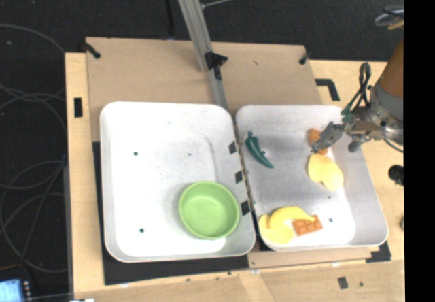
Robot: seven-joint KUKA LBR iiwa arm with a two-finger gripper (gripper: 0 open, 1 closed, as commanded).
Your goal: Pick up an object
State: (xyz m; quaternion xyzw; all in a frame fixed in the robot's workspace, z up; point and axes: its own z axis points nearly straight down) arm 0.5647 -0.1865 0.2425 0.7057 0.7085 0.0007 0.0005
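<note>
The worktop (170, 69) carries two shallow white bins side by side. The left bin (156, 137) holds a green bowl (209, 209), which sits upright near its lower right corner, close to the wall shared with the right bin (285, 130).

In the right bin, a slim dark green object (258, 149) lies tilted near the left wall, towards the upper part. A pale yellow rounded object (325, 171) rests on the right side of the floor, around mid-height. At the bottom edge a brighter yellow object (282, 222) lies against the lower rim, with a small orange waffled piece (307, 226) touching its right side. A small orange object (313, 136) sits just above the pale yellow one, and its shape is too small to make out.

The arm enters from the right, its orange band visible at the frame's edge, and the tool (326, 142) reaches over the right part of the right bin. The tip of the tool is just beside the small orange object and just above the pale yellow one. Whether it touches either cannot be told, and the view does not show whether the tool is spread or closed, nor anything held in it.

A grey metal pole (194, 22) rises from the worktop behind the bins, leaning to the upper left
</note>
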